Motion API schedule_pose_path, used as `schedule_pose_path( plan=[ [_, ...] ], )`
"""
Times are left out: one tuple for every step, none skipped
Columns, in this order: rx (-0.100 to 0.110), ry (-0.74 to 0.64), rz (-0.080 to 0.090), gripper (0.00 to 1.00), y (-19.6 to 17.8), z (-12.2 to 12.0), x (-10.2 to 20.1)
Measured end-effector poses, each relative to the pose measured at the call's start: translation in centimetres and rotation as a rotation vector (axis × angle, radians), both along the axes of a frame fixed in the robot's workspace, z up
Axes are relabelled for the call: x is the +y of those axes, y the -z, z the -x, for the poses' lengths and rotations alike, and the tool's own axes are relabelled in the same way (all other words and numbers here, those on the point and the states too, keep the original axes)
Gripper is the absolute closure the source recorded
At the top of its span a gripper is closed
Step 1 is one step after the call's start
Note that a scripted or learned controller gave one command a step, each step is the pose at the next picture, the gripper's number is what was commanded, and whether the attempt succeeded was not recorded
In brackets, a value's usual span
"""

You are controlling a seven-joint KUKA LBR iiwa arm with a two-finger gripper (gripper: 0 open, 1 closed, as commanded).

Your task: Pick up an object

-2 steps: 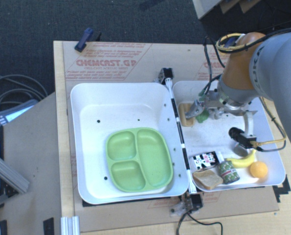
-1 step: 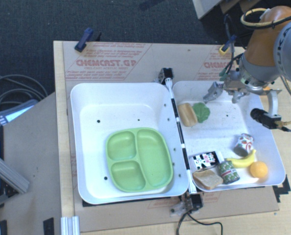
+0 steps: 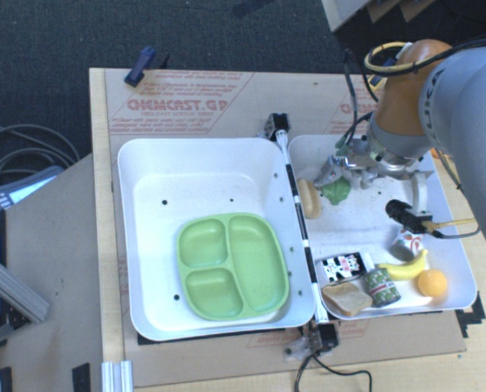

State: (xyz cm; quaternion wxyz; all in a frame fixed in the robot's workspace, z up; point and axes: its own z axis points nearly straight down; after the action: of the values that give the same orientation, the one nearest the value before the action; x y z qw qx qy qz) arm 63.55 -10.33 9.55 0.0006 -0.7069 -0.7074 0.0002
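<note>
My gripper hangs low over the back left part of the right bin, under the grey arm with its orange band. A small green leafy item lies right below and against the gripper tip; whether it is gripped I cannot tell. A tan bread roll lies just left of it by the bin's wall.
At the right bin's front lie a banana, an orange, a green can, a bread slice, a black-and-white box and a small red-and-white can. The left bin holds a green divided plate.
</note>
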Motion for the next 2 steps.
schedule_pose_path(
  plan=[
    [-0.004,0.001,0.002,0.00,-1.9,-1.1,-3.6],
    [-0.006,0.002,0.005,0.00,0.8,0.8,-0.9]
  ],
)
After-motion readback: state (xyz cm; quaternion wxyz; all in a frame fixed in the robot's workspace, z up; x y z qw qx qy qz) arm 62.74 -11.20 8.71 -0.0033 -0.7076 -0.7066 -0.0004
